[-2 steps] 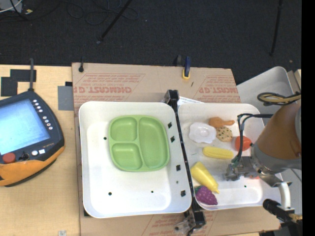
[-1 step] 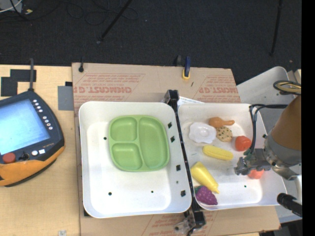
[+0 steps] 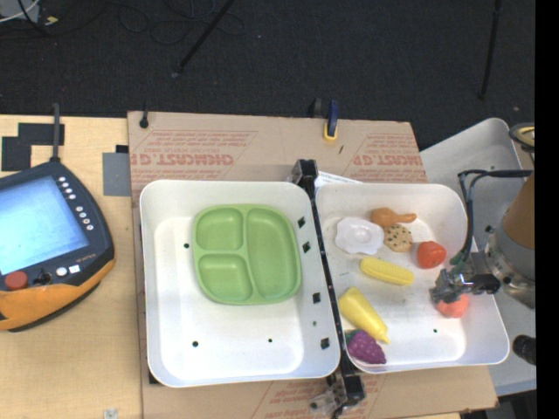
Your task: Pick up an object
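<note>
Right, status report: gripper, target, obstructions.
Gripper low in right bin, over orange-red piece; grasp unconfirmed. Red tomato close beside. Corn apart, left.

Arm (image 3: 524,234) is seen at right edge: grey body, orange band above wrist. Black cables are looped beside it. Gripper (image 3: 454,286) is dark metal, small, with silver parts.

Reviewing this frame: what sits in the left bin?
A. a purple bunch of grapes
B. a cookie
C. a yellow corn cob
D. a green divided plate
D: the green divided plate lies in the left bin, while the corn cob, grapes and cookie are all in the right bin.
</note>
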Available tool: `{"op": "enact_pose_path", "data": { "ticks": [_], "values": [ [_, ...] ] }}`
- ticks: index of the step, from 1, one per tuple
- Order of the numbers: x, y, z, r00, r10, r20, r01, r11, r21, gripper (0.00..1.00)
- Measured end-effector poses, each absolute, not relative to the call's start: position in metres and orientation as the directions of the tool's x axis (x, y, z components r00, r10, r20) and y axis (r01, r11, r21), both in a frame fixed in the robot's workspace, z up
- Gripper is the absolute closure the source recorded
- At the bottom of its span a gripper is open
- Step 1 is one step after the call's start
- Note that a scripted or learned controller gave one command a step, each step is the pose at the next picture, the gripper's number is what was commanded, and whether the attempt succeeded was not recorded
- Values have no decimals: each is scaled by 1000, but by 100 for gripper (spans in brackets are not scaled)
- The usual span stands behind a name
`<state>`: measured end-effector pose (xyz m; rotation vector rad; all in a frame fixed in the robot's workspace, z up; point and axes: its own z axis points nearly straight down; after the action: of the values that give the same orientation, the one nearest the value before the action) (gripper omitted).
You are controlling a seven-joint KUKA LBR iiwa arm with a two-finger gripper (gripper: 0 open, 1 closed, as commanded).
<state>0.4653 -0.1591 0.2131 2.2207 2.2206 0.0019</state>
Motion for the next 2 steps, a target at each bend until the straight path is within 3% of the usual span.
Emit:
{"op": "enact_pose_path", "data": {
  "ticks": [1, 2],
  "values": [
    [466, -160, 228, 0, 1000, 0, 1000, 0, -1, 100],
    [505, -117, 221, -5, 1000, 2, 1000, 5, -2, 100]
  ]
}}
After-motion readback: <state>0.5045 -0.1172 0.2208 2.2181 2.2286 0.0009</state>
